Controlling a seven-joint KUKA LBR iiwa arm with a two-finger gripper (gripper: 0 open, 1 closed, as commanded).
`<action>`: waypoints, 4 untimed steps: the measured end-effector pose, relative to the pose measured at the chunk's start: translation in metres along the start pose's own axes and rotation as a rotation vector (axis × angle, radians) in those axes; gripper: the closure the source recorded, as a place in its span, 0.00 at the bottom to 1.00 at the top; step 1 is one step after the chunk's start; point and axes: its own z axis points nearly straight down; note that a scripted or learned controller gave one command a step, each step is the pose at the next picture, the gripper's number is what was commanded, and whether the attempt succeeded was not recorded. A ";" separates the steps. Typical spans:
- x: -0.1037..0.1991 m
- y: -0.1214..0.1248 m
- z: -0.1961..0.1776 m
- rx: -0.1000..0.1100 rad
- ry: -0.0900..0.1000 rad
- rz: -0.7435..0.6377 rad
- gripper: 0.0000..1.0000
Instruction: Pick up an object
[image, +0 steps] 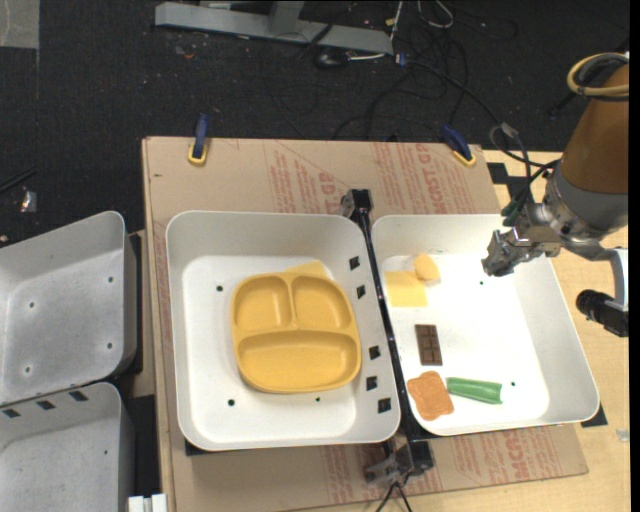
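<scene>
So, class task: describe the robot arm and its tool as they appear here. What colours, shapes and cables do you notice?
The arm is a thick, rounded column: an orange-brown band above, a grey segment below it toward the wrist. Dark cables run beside the wrist. The tool at its end is small, dark grey to black and blocky, with metallic parts, much narrower than the arm. Its details are too small to make out.

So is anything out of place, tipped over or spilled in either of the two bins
Nothing stands out. The yellow divided plastic tray lies flat in the left white bin. In the right white bin, the pale yellow block, small orange-yellow piece, brown chocolate bar, orange cracker-like piece and green stick lie loose, none spilled.
</scene>
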 end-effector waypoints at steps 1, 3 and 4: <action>0.055 -0.021 -0.002 0.007 0.003 -0.004 1.00; 0.176 -0.048 0.017 0.008 0.003 -0.005 1.00; 0.222 -0.056 0.020 0.008 0.003 -0.005 1.00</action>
